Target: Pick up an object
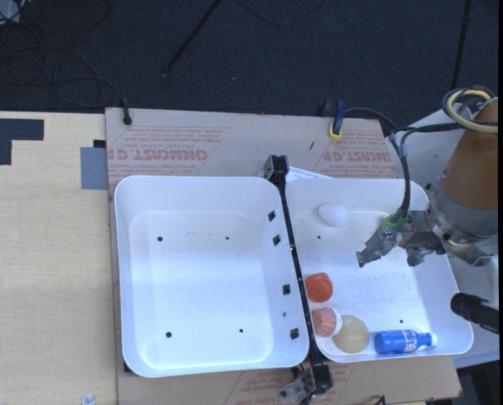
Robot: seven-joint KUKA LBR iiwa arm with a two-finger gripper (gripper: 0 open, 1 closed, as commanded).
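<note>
My gripper [393, 256] hangs over the right bin [454, 310], toward its right middle. Its two dark fingers stand spread apart, open, and nothing shows between them. A white egg-shaped object [333, 214] lies up and to the left of it, near the bin's back. Along the bin's front lie an orange ball [319, 287], a pinkish round piece [324, 320], a beige round object [350, 335] and a blue bottle [403, 341] on its side. All of these lie apart from the gripper.
The left bin [129, 226] sits beside the right one, parted by a black divider rail [287, 251]. Both rest on cardboard [192, 146]. Cables [399, 154] loop behind the arm's orange-banded wrist [475, 167].
</note>
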